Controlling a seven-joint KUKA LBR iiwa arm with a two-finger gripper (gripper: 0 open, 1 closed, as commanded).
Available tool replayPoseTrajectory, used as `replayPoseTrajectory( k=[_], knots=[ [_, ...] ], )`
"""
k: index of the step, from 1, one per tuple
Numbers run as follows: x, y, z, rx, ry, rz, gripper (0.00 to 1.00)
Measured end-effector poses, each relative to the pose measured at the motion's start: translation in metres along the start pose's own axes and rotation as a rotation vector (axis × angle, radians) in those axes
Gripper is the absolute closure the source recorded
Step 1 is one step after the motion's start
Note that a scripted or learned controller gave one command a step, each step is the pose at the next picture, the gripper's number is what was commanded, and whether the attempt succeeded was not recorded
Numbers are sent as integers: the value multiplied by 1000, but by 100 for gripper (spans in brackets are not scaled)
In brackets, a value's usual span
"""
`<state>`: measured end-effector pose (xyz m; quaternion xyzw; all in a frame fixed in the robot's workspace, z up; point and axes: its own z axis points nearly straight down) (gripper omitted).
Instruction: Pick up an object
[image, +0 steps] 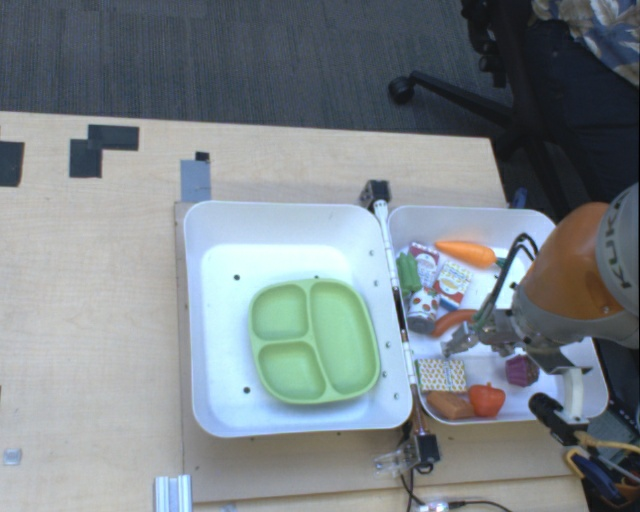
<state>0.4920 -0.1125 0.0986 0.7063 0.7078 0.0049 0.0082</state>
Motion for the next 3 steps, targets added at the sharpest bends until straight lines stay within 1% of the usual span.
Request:
replayPoseTrajectory(
  k=[1,2,3],
  knots=[
    [1,2,-10,-3,0,-1,100],
    [1,2,-10,-3,0,-2,0],
    [1,3,-21,-7,1,-3,100]
  ],
)
